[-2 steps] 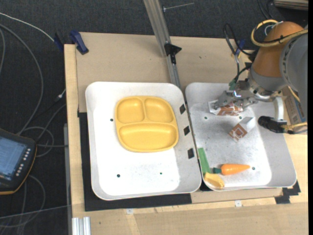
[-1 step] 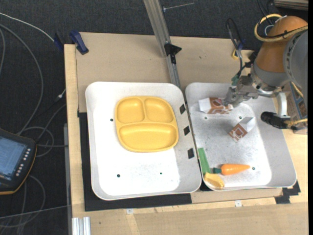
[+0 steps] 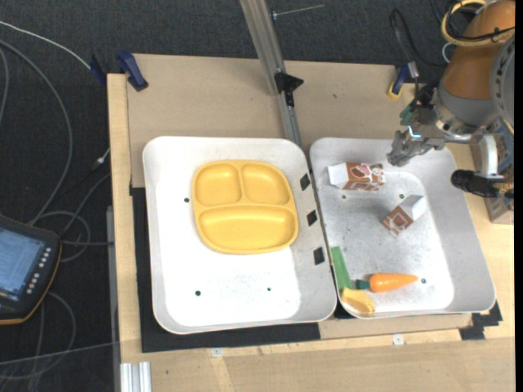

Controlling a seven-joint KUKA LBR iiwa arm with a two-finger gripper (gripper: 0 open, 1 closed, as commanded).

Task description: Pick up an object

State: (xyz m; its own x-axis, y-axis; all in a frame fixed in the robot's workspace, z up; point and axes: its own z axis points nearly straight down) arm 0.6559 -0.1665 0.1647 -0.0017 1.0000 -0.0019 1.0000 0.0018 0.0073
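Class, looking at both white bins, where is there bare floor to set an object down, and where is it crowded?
Bare: left bin floor below the yellow tray; right bin centre, between brown box and carrot. Crowded: its upper edge, by carton and end effector.

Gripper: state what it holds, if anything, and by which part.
Nothing shows between the fingers of the gripper. It sits at the right bin's far edge, apart from the small carton lying near it.

Carrot (image 3: 393, 282), 2 cartons (image 3: 357, 175) (image 3: 404, 214), rt bin (image 3: 458, 300)
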